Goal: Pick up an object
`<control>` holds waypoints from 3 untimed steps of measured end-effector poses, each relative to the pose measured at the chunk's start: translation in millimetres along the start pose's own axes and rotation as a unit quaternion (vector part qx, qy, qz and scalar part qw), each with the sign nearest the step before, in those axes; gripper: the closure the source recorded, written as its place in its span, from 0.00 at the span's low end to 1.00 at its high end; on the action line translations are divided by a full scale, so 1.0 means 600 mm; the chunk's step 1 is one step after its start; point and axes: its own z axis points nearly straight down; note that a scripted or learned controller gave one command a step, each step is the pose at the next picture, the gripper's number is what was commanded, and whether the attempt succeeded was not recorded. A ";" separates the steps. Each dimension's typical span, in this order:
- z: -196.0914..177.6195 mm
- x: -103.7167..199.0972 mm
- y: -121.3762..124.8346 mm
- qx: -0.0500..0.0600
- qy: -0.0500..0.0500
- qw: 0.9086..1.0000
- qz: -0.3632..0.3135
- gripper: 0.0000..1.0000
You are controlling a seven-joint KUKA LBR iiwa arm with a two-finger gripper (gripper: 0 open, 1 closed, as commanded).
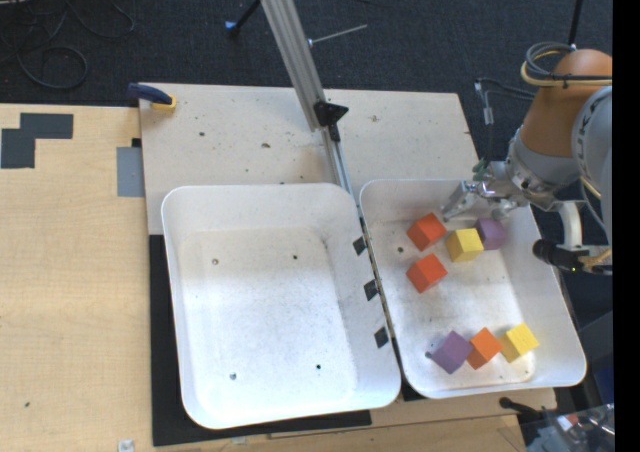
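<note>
Nearest the viewer, in the right bin [560, 360], three small cubes sit in a row touching one another: a purple cube [451, 350], an orange cube [485, 346] and a yellow cube [520, 341]. The row runs left to right, rising slightly towards the right. Farther back lies a red-orange cube [427, 272], then another red-orange cube [426, 231], a second yellow cube [465, 244] and a second purple cube [491, 232]. Being cubes, none has a long axis; most sit turned cornerwise. The tool [478, 192] hovers just beyond them; its grip state cannot be told. The left bin [200, 210] lies beside on the bench [240, 130].
</note>
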 end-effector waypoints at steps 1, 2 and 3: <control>-0.013 -0.002 -0.001 0.002 -0.001 1.000 -0.002 1.00; -0.094 0.010 -0.003 0.009 0.003 1.000 0.002 1.00; -0.183 0.007 0.000 0.008 0.003 1.000 0.001 1.00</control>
